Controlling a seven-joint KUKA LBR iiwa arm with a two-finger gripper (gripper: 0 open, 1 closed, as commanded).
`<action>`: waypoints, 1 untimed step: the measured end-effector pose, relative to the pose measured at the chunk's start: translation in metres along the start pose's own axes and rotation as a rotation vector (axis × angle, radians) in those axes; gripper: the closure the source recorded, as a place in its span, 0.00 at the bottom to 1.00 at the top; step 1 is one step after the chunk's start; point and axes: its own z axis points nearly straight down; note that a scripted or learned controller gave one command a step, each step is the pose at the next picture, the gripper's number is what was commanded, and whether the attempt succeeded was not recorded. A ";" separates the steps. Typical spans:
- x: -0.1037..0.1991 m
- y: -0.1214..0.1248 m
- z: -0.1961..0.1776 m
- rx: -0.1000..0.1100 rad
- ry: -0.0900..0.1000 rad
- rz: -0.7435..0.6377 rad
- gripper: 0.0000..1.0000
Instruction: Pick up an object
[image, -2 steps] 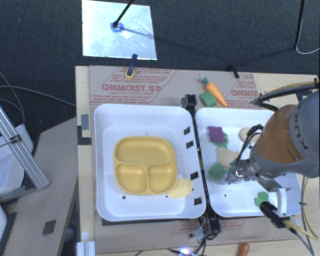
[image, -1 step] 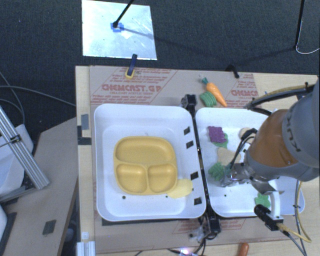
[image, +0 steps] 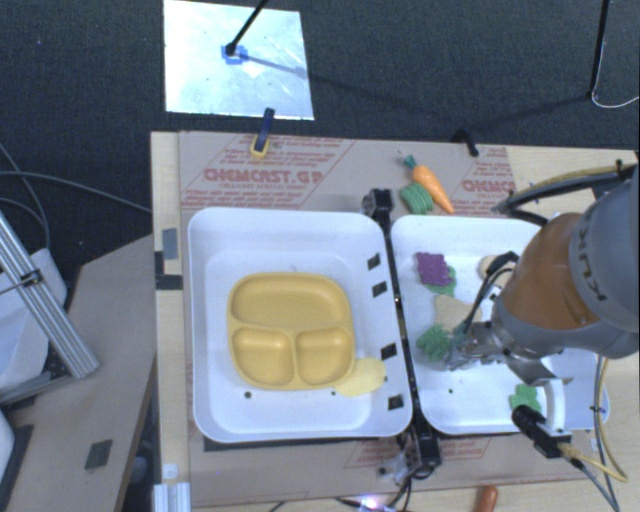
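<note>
Two white bins sit side by side on the tabletop (image: 170, 330). The left bin (image: 215, 250) holds a yellow divided tray (image: 290, 328) near its centre, with a pale yellow piece (image: 362, 377) touching the tray's 5 o'clock corner.

The arm (image: 570, 290) comes in from 3 o'clock and bends low over the right bin (image: 470, 410). Its gripper (image: 462, 350) is down inside that bin, just beside a green leafy toy (image: 433, 343) that lies at the gripper's 9 o'clock. The wrist hides the tips, so I cannot tell whether the fingers are wide or narrow, nor whether they touch the toy.

In the same bin, a purple grape toy (image: 434, 269) lies toward 12 o'clock from the gripper, a cream wedge (image: 450, 311) sits between the grapes and the green toy, and a pale round piece (image: 491, 266) peeks out at the arm's edge. A small green piece (image: 524, 399) lies at 5 o'clock, under the arm.

Outside the bins, at 12 o'clock of the right one, a carrot (image: 433, 186) rests on the cardboard with a green toy (image: 415, 198) touching it.
</note>
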 end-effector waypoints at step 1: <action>0.002 -0.001 0.011 0.003 0.000 0.002 1.00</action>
